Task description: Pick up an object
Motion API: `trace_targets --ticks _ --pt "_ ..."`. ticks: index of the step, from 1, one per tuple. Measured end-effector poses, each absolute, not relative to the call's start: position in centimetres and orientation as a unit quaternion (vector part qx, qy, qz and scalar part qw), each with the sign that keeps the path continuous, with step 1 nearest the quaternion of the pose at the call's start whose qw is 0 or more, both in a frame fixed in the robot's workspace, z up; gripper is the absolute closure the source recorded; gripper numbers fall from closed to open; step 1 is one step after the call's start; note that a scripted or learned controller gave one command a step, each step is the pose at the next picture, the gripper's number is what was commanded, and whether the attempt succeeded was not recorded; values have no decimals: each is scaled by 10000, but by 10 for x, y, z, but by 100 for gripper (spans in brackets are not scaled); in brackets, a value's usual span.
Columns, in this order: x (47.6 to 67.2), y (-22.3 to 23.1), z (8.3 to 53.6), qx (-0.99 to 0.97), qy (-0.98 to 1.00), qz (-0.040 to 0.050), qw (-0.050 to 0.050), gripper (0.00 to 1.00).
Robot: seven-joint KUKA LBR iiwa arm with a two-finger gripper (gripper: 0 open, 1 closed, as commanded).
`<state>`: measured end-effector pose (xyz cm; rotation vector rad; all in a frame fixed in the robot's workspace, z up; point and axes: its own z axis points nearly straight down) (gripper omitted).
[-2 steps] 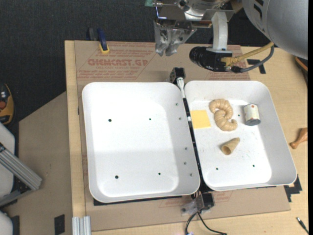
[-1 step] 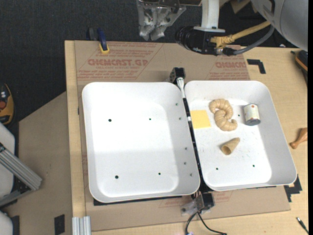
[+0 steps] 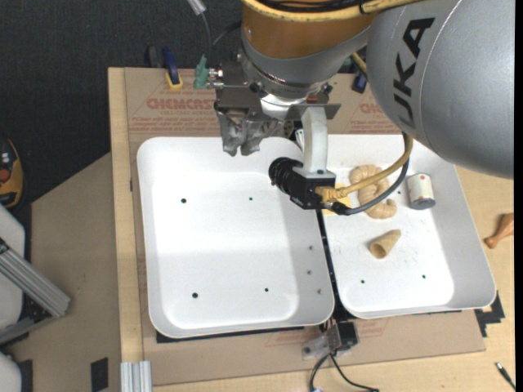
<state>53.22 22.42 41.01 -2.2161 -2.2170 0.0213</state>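
White plastic bins sit side by side on my bench as the grey-and-orange arm (image 3: pixel 327 23) hangs its gripper (image 3: pixel 242 141) over the far edge of the left bin (image 3: pixel 221 251); from here I cannot tell how far it is open or whether it has anything. In the right bin (image 3: pixel 425 288) lie a tan knobbly piece (image 3: pixel 369 188), a cone (image 3: pixel 384 242) and a small white cylinder (image 3: pixel 420 190).
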Motion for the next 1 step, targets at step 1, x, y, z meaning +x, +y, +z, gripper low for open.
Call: trace_targets --ticks 1 --pt "535 225 428 -7063 -7080 -14 -5 100"
